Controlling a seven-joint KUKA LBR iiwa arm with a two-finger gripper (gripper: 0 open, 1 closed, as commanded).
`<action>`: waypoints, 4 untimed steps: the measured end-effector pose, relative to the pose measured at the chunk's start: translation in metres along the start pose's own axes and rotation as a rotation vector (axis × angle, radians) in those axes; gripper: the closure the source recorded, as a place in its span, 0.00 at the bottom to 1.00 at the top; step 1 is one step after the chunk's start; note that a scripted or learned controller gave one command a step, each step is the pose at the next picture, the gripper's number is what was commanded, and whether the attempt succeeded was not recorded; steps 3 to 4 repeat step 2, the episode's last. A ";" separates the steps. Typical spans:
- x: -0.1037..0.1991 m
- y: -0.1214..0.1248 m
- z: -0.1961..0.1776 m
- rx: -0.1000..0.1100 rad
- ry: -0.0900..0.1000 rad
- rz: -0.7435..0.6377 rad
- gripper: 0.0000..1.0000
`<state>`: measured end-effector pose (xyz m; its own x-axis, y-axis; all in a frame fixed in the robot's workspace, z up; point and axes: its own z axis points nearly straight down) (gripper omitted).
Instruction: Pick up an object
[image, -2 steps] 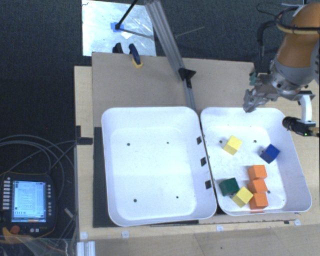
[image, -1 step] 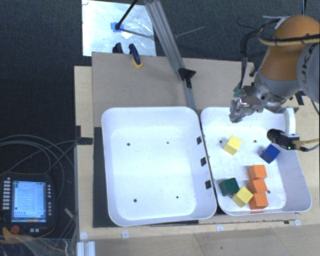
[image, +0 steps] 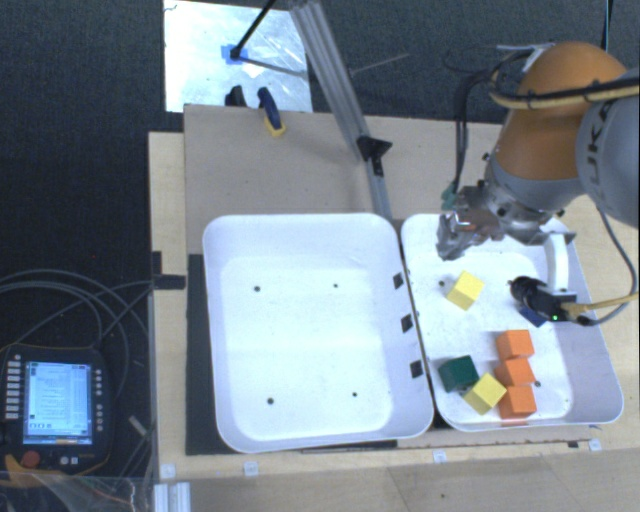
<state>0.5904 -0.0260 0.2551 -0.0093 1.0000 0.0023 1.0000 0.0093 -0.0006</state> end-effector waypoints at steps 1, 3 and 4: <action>0.042 -0.033 0.013 0.002 -0.001 0.000 1.00; 0.090 -0.067 0.002 0.001 0.000 -0.002 1.00; 0.090 -0.067 0.002 0.001 0.000 -0.002 1.00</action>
